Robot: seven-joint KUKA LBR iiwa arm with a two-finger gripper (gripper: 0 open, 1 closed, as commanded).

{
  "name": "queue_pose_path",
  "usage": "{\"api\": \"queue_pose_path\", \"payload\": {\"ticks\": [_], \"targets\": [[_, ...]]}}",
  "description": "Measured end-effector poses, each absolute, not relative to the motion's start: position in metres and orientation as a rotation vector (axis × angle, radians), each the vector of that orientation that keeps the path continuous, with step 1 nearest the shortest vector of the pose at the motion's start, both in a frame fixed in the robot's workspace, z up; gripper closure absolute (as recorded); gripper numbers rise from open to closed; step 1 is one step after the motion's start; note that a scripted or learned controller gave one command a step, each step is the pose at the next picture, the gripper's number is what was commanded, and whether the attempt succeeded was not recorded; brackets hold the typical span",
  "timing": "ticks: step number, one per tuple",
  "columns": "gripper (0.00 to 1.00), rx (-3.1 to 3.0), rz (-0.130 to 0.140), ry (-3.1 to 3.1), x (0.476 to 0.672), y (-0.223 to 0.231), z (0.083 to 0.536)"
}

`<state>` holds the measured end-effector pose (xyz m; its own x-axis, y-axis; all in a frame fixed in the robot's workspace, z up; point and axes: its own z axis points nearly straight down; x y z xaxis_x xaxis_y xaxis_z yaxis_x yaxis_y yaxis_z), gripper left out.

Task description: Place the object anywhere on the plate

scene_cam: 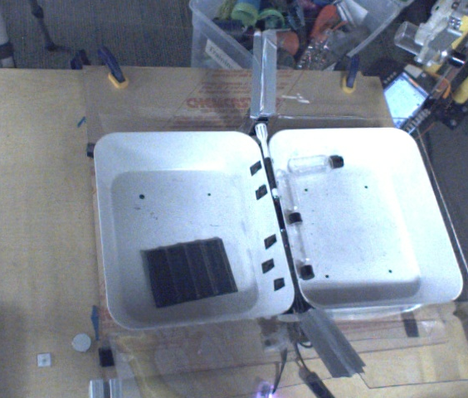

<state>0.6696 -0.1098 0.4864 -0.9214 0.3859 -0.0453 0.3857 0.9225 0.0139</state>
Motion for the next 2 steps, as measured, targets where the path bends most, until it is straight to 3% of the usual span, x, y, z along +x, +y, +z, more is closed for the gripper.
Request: {"api": "queue_pose_path", "payload": {"ticks": [2], "targets": [[1.0, 0.604, 0.01, 3.011, 0.672, -0.11, 0.511]]}}
